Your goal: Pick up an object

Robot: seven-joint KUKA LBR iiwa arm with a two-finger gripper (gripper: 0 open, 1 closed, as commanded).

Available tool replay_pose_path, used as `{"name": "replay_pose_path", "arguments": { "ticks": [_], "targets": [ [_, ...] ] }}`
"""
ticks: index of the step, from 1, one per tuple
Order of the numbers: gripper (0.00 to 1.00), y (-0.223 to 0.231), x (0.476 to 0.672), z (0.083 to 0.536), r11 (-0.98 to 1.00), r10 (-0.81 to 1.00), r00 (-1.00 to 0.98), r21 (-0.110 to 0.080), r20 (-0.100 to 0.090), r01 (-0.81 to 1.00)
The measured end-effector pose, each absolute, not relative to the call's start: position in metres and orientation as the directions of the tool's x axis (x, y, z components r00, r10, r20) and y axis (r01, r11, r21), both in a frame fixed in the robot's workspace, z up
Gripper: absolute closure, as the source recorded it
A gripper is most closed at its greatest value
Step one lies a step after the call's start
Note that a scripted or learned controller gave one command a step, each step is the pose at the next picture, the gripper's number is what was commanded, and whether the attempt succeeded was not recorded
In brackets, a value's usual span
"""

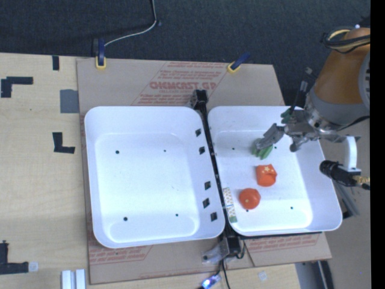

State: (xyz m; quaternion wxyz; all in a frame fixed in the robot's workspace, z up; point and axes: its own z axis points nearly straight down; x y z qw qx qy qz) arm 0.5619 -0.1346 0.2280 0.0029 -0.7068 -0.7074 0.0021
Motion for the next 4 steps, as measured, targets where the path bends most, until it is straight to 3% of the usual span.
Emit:
{"name": "replay_pose_path", "arguments": {
  "ticks": [1,2,3,4],
  "targets": [
    [0.00,-0.139,0.529,0.077,-0.003,1.000,0.003,-0.007,0.000,1.000],
    [1.00,-0.139,0.531,0.090,-0.001,1.000,0.001,-0.007,0.002,1.000],
    [1.00,-0.047,0.562,0.187,0.010,1.000,-0.010,0.003,0.001,1.000],
    [1.00,0.009,0.567,0.259,0.008,1.000,-0.008,0.001,0.002,1.000]
  ]
}}
